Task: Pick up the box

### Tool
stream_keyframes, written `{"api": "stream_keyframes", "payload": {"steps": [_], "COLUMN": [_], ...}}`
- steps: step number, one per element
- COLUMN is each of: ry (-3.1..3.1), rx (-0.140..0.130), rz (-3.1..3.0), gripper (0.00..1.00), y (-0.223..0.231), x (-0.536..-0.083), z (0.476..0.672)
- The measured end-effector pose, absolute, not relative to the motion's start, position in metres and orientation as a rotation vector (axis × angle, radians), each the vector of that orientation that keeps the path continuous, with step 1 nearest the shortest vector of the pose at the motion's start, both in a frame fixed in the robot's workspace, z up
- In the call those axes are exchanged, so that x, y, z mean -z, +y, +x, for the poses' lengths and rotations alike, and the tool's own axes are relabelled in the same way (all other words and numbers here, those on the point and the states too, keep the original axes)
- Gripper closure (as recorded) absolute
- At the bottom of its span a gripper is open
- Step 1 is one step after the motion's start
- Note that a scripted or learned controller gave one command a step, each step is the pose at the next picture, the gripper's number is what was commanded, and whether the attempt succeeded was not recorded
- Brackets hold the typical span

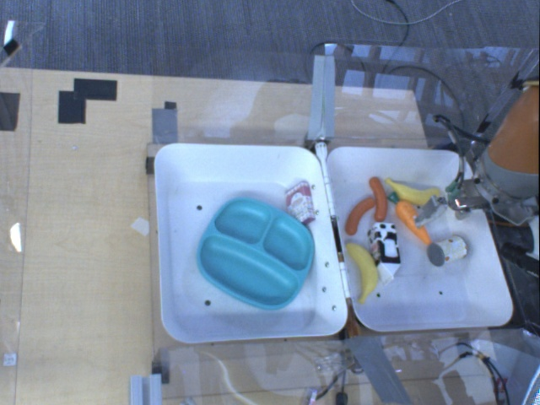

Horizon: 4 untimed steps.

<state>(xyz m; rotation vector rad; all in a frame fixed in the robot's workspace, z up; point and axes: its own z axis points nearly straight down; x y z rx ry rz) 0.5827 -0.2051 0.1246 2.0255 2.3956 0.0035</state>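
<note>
A small black-and-white patterned box (386,243) lies in the right bin (472,306), left of centre, touching a yellow banana (364,270) at its lower left. My gripper (442,206) hangs over the right side of that bin, up and to the right of the box and apart from it. It is just past an orange carrot (413,223). The grey arm with its orange band (516,146) comes in from the right edge. Nothing shows in the gripper.
The right bin also has a red sausage (364,213), a second banana (411,192) and a grey-and-white cylinder (447,250). The left bin (181,175) holds a blue divided plate (256,251) and a small red-and-white packet (299,202) by its right wall.
</note>
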Motion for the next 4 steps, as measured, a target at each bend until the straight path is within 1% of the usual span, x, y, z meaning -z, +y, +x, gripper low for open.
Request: {"api": "stream_keyframes", "payload": {"steps": [1, 2, 3, 4], "ry": [2.319, 2.32, 2.247, 2.17], "rx": [-0.006, -0.011, -0.006, -0.004], "rz": [2.108, 2.094, 2.187, 2.266], "gripper": [0.0, 1.0, 1.0, 1.0], "y": [-0.204, -0.203, -0.168, -0.206], "x": [-0.131, -0.144, -0.228, -0.203], "z": [0.631, 0.634, 0.545, 0.52]}}
